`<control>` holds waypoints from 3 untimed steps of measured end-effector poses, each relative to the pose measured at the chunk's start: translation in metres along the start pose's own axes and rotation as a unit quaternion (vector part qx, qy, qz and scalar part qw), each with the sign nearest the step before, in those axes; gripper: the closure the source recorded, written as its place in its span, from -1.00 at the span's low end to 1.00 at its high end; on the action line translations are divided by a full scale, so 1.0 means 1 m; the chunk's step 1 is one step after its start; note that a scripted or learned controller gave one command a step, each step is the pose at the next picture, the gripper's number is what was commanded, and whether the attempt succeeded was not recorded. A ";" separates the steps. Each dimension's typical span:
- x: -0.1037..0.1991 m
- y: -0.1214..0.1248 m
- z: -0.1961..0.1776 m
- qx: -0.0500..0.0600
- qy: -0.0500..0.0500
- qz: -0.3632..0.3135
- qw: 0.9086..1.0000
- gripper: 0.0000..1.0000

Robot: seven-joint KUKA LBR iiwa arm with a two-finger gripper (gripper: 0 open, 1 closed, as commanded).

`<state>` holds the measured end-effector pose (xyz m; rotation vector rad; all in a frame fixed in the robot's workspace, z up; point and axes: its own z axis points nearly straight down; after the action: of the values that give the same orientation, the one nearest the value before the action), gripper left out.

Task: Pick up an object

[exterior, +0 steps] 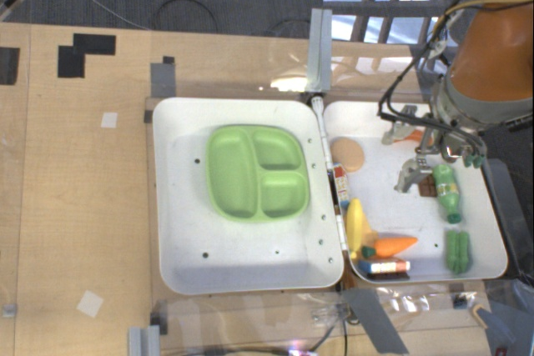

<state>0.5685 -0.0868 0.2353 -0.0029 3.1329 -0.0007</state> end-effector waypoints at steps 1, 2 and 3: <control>0.021 -0.071 0.137 0.001 -0.003 -0.068 0.998 -1.00; -0.073 -0.071 0.148 -0.001 0.000 -0.026 1.000 -1.00; -0.043 -0.115 0.148 0.001 -0.001 -0.033 0.999 -1.00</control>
<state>0.6125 -0.2020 0.0881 -0.1063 3.1287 -0.0056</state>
